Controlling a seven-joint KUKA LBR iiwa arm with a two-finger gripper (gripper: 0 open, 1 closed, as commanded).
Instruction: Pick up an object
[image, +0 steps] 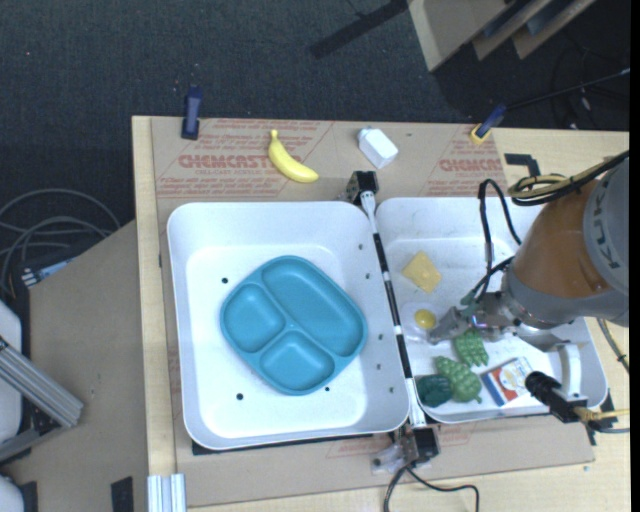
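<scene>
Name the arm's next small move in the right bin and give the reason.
Probably a short descent onto the light green toy. The gripper sits just above it in the right bin, with the small yellow ball to its left and the dark green toy nearer the front wall. Nothing is visibly between the fingers yet.

Blue divided tray (291, 322), white bins (190, 300), yellow banana (290, 160), pale yellow block (421, 271), green knobbly pieces (462, 366), orange-banded grey arm (570, 255)

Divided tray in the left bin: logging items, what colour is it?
Blue, plain; the tray shows in the camera view.
</scene>
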